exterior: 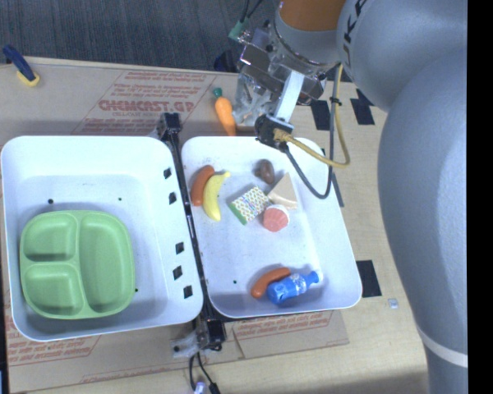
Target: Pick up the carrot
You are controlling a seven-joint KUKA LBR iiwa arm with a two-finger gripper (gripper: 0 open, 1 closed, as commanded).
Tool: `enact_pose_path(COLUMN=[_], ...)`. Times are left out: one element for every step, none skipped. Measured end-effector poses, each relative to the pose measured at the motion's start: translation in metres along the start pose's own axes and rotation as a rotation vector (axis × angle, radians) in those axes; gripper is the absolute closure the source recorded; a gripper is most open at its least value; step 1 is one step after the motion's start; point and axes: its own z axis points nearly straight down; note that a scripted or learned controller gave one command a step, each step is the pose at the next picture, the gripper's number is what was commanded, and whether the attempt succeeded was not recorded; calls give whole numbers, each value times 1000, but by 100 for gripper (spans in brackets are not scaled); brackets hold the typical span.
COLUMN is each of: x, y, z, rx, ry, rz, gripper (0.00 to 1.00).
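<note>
The grey arm [411, 138] is reaching in from the right, its wrist hanging over the far rim of the right bin [333, 245]. The gripper [251, 105] is pointing down beyond that rim; its opening cannot be judged. The carrot [224, 115] is lying just beside it, outside the bin on the cardboard.

A green divided plate [76, 263] is seen in the left bin [33, 158]; a banana [213, 196] and blue bottle [293, 286] are seen in the right bin [333, 253].
</note>
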Motion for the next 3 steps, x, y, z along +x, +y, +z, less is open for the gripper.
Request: enact_pose_path(x=[14, 40, 111], y=[-72, -16, -38], z=[93, 14, -69], rx=[2, 0, 0], ry=[-2, 0, 1], rz=[-167, -15, 125], gripper=[100, 100, 100])
